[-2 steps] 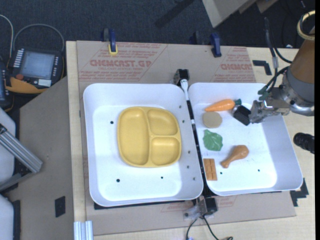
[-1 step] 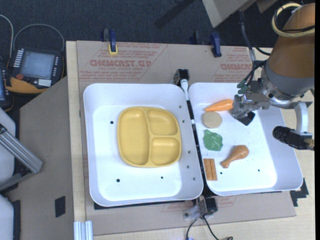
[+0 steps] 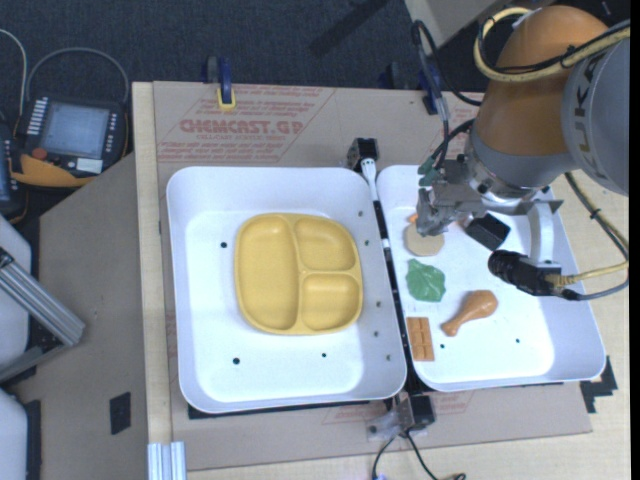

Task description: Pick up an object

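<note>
The robot's hand (image 3: 432, 220) is hovering over a round tan piece (image 3: 424, 240) in the right bin (image 3: 560, 353) (its grip cannot be told); next comes closing and lifting.

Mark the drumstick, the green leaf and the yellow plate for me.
drumstick (image 3: 470, 311): camera view, on its thick meaty end.
green leaf (image 3: 426, 281): camera view, on its middle.
yellow plate (image 3: 298, 271): camera view, on the ridge where its compartments meet.

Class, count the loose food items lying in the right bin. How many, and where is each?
4: a tan round piece under the claw, a green leaf mid-bin, a drumstick right of it, an orange bar near the front. The arm may hide more.
</note>
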You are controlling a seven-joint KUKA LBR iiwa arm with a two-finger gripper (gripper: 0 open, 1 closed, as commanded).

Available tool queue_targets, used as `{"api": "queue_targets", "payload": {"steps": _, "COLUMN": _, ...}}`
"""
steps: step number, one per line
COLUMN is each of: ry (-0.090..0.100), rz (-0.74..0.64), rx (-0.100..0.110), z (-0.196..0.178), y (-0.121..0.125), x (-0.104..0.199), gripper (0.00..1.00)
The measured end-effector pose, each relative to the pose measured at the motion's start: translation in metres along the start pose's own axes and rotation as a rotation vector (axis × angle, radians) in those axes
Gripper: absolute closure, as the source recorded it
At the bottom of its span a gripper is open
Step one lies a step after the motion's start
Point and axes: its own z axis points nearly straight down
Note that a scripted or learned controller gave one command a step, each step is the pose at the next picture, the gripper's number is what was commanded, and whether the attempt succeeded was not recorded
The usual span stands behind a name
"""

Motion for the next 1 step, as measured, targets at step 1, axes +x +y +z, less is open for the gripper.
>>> {"api": "queue_targets", "payload": {"steps": 1, "ry": 0.0, "rz": 0.001, "rx": 0.002, "z": 0.0102, "y": -0.0012, "x": 0.0477, "gripper": 1.0}}
